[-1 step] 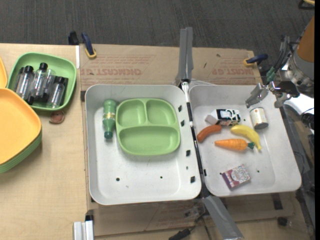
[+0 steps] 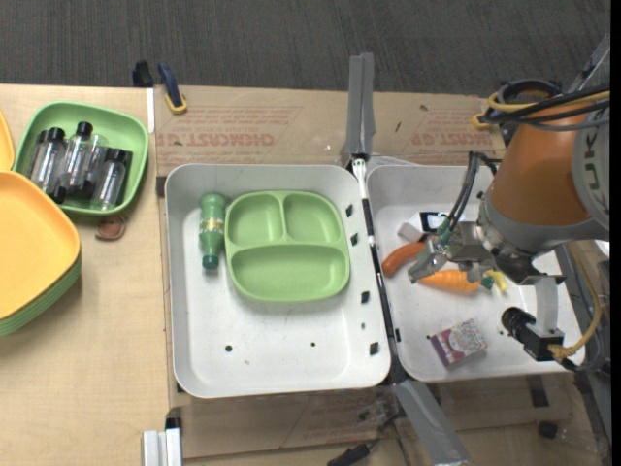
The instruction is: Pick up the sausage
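The sausage (image 2: 401, 257), reddish-orange and slightly curved, lies tilted near the left wall of the right bin (image 2: 417, 362). My gripper (image 2: 429, 261) hangs low over the sausage's right end, between it and an orange carrot (image 2: 453, 281). The arm's wrist hides where the gripper meets the sausage, so I cannot tell whether anything is held.
A small pink-and-white packet (image 2: 458, 343) lies toward the right bin's front, and a white-and-black item (image 2: 417, 229) sits behind the sausage. The left bin (image 2: 272, 357) holds a green divided plate (image 2: 286, 244) and a green bottle (image 2: 211, 229). Trays sit on the bench to the left.
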You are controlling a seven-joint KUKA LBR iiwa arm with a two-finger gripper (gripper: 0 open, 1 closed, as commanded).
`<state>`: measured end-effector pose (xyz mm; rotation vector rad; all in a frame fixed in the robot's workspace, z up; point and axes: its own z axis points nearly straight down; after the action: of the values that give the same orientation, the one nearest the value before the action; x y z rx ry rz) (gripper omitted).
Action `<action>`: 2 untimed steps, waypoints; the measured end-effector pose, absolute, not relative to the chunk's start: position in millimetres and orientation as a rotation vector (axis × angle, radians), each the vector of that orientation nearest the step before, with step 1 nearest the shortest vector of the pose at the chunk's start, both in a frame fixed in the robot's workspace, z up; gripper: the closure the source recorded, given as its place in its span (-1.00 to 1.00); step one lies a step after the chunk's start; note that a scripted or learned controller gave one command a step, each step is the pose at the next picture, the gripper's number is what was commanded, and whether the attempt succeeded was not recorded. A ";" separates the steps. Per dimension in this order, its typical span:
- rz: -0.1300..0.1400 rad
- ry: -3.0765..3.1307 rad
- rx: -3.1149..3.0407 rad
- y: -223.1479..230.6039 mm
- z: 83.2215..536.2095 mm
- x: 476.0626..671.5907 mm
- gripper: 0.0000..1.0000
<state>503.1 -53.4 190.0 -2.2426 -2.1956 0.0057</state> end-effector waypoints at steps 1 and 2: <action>0.006 -2.195 -2.243 -53.7 190.1 503.1 -1.00; 0.006 -2.195 -2.243 -53.7 190.1 503.1 -1.00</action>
<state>503.1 -53.7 190.1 -2.2434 -2.1950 0.0056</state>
